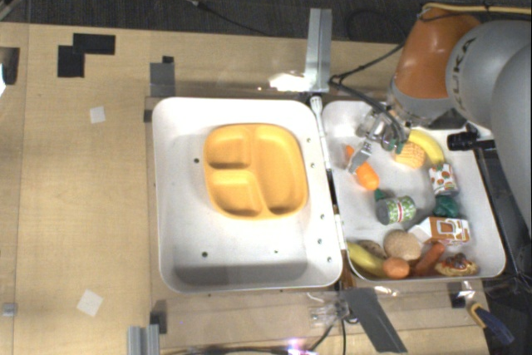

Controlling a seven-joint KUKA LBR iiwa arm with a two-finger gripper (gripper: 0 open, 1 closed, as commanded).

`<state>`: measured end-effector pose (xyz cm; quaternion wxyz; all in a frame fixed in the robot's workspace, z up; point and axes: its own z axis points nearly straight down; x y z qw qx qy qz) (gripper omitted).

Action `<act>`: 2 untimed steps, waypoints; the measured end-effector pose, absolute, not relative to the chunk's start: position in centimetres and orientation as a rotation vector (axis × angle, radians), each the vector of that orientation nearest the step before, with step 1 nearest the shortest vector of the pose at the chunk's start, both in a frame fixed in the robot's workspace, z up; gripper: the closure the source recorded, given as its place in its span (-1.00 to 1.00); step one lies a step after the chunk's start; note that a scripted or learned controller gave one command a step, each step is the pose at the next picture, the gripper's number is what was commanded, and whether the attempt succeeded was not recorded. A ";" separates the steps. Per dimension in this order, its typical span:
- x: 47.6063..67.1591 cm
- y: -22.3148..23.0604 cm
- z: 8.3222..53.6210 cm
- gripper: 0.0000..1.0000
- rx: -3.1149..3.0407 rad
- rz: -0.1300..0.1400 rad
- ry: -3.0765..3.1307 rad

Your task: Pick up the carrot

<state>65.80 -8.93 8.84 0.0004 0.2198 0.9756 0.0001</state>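
a: which step would you say this is?

b: the approach, i'd judge. the claw (362, 152) hangs low in the right bin (492, 222), its tips just above the carrot (366, 176), which lies near that bin's left wall, in the upper half. nothing sits between the fingers.

a: are the fingers apart or together?

b: apart, as far as i can make out; the two tips stand on either side of a small gap, but it is a close call at this size.

a: what does the next move call for?

b: a short drop so the tips straddle the carrot, then closing across its narrow side. it is small and smooth, so i'd guess it could slip out if caught near an end.

a: what else is in that bin?

b: a banana (421, 149) just right of the claw, a small green can (396, 209) below the carrot, a printed carton (450, 229) farther right, a second banana (366, 257) in the lower left corner, and a huddle of small food toys along the bottom wall.

a: and the other bin?

b: the left bin (179, 262) holds a yellow divided plate (252, 170), upright, with nothing in its compartments. both bins sit on the table (75, 212).
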 end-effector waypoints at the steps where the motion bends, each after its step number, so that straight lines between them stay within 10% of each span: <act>1: 66.3 -8.8 10.3 1.00 0.674 0.002 3.048; 2: 59.5 -10.7 10.0 1.00 1.097 0.003 2.938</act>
